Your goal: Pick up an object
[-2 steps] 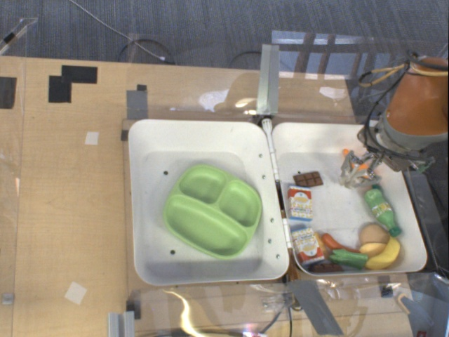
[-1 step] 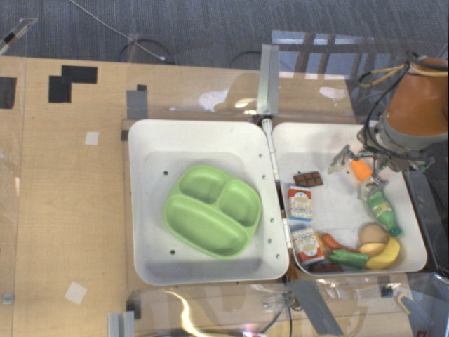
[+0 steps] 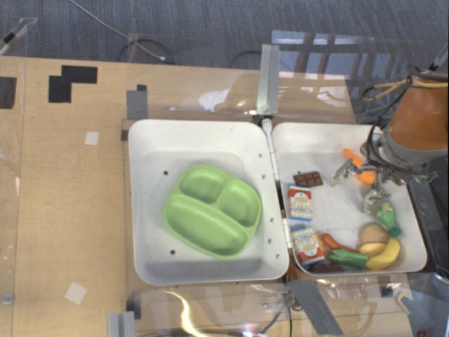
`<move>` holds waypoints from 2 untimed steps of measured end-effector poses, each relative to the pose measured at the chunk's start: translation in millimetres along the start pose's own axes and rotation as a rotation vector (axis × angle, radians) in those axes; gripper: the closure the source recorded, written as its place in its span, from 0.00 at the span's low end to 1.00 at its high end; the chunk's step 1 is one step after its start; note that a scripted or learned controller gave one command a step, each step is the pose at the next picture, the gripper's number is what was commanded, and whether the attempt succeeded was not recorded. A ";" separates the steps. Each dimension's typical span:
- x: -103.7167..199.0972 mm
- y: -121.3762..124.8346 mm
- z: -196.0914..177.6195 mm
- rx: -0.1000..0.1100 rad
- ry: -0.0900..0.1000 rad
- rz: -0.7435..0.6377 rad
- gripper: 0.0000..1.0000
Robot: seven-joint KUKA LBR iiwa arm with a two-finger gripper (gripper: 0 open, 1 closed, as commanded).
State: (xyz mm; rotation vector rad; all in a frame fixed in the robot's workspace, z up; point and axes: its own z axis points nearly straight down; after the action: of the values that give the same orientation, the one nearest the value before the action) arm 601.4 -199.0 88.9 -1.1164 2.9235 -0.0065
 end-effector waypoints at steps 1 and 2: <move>-10.0 -16.4 0.5 0.000 0.001 -0.028 0.00; -7.8 -13.4 0.7 0.000 0.001 -0.043 0.00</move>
State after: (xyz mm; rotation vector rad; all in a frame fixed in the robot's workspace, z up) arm 616.1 -203.8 88.4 -1.1800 2.8996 -0.0072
